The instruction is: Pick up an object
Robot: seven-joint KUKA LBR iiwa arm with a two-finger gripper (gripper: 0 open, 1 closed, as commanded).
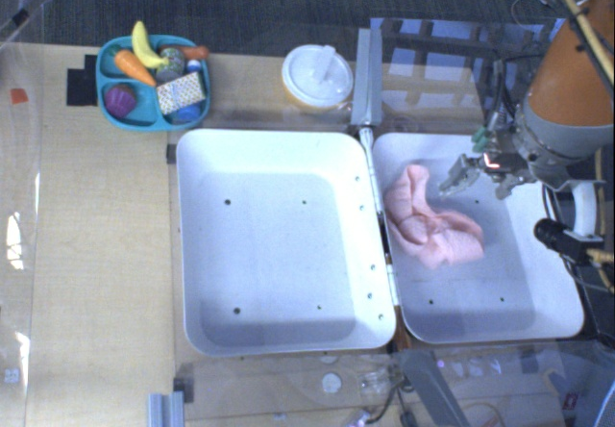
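Observation:
A crumpled pink cloth (430, 221) lies in the right bin (538, 300), toward its left half. My gripper (478, 178) hangs over the upper middle of that bin, just up and to the right of the cloth. Its two fingers are spread apart with nothing between them. The grey wrist with the orange band reaches in from the right edge.
The left bin (221, 319) sits beside the right one, a metal divider between them. At the back left stands a blue tray (109, 113) of toy food, with a white lidded container (317, 76) to its right. Cables hang near the arm.

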